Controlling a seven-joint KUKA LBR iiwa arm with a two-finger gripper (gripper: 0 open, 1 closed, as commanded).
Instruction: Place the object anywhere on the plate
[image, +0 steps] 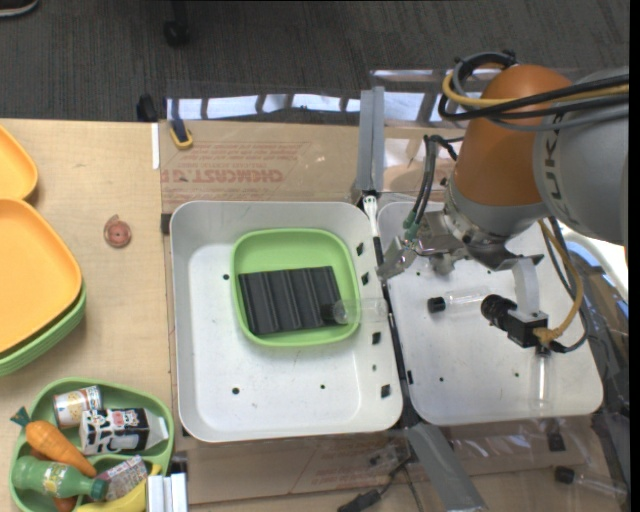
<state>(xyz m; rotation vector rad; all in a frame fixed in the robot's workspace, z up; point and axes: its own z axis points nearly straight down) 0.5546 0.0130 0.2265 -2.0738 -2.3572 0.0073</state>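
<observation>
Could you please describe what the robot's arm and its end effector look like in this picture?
The arm is grey with rounded segments and a glossy orange band above the wrist. Dark lettering shows on the grey shell. Yellow and black cables loop over the orange part, and another yellow cable curves down the side. The end effector is a small metallic assembly under the wrist, with a black block mounted nearby.

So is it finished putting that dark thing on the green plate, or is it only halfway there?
It looks done: the dark ridged block lies flat on the green plate in the left bin, with a small grey piece at its right edge. Nothing looks in hand: the arm hangs over the right bin, away from the plate. Nothing seems left beyond pulling back.
</observation>
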